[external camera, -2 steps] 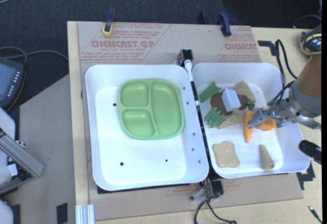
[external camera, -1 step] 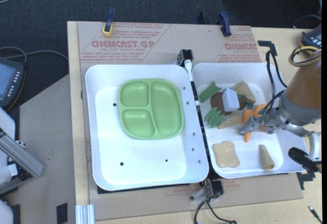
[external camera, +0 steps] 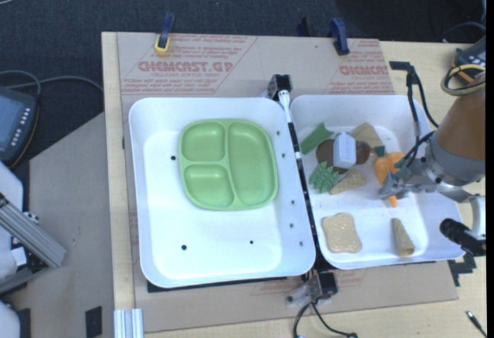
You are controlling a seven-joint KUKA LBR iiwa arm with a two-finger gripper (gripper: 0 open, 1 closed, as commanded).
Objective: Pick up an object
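The gripper (external camera: 395,188) is low in the right bin (external camera: 370,251), right at an orange toy carrot (external camera: 384,167); whether it is wide or narrow I cannot tell, since the wrist hides it. Nothing looks lifted (the carrot seems to rest on the bin floor), so the pick is likely not yet made. Around it lie a tan wedge (external camera: 402,238), a slice of toast (external camera: 341,233), green leafy pieces (external camera: 323,176) and a brown lump (external camera: 333,151). The left bin (external camera: 154,236) holds a green divided plate (external camera: 228,164). Both bins sit on the tabletop (external camera: 123,97).
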